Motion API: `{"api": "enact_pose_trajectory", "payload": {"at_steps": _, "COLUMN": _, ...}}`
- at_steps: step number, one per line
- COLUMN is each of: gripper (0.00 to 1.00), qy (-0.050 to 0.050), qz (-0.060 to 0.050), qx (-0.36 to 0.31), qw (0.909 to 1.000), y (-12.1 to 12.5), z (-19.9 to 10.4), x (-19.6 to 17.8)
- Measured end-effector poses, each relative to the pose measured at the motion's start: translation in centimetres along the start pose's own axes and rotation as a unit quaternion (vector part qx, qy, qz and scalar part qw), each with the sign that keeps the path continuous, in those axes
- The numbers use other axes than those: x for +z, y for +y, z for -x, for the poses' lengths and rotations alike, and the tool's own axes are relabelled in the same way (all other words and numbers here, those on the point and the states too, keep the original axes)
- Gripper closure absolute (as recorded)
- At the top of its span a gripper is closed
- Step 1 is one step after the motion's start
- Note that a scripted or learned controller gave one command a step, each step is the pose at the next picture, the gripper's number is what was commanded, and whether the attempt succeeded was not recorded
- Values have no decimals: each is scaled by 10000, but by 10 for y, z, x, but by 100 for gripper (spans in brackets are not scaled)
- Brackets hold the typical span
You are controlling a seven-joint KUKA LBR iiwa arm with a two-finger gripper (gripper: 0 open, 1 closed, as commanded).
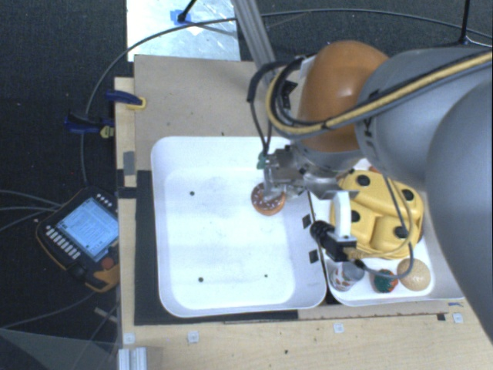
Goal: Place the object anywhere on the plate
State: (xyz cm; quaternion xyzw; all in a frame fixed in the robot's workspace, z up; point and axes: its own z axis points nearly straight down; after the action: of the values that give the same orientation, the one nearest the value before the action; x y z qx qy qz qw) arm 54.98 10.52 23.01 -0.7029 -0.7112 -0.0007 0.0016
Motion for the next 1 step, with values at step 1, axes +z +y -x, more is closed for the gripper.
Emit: {"api": "enact_pose_trajectory", "payload": {"at_steps": 1, "gripper": 100, "qy": -5, "qz": 1, "qx": 10, "qw": 10000, "y": -14, "z": -43, "x": 9}}
